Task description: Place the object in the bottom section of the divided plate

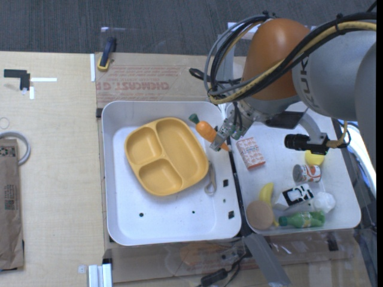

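We are gripping the carrot [207, 130] in our gripper [219, 140], just right of the plate [166, 155]; its bottom section [160, 176] is lying down-left.

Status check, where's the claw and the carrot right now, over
Claw over the left bin's right edge, toy carrot at its tip, grasp not confirmed. Yellow divided plate alongside, sections bare. Nothing between carrot and plate.

- I work in a robotics lab: two white bins [114, 160] sit on a cardboard-lined bench [48, 160].
- Toy props [302, 220] fill one bin.
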You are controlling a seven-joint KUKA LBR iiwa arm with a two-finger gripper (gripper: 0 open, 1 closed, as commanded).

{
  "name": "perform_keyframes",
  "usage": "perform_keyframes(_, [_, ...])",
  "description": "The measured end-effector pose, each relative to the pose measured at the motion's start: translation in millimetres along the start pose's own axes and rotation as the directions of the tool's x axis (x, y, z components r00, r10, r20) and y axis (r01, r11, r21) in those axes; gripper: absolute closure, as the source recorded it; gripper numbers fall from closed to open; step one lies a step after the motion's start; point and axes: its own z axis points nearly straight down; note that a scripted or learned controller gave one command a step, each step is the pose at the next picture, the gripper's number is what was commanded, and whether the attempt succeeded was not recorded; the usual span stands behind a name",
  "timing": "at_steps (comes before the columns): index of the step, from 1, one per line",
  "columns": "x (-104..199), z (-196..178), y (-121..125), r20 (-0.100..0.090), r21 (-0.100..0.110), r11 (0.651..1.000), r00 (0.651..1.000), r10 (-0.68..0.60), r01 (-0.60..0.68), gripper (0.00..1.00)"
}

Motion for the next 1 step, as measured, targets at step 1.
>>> perform_keyframes(1, [-0.2, -0.1, 0.0, 0.0, 0.0, 1.0, 1.0, 0.001, -0.001, 0.0])
